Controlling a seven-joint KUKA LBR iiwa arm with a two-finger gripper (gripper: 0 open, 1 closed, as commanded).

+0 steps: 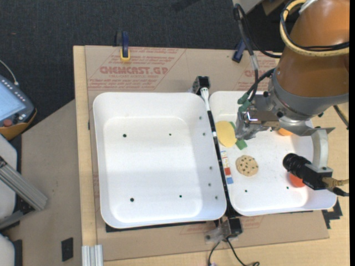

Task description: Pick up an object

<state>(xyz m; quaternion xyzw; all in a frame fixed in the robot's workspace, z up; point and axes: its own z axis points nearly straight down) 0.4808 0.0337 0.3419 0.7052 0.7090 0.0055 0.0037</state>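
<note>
Orange-banded arm (313,49) hides much of right bin (266,201).

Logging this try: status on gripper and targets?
Gripper low in right bin, over yellow piece and green piece. Grasp unconfirmed. Cookie close by.

the arm (310,54) reaches in from the right edge of the bench, its orange band bulking large over the right bin's far right corner. below it the grey wrist tilts down and leftward — ending in the gripper (244,131), which hangs low over the right bin near its left wall, toward the far side.
</note>
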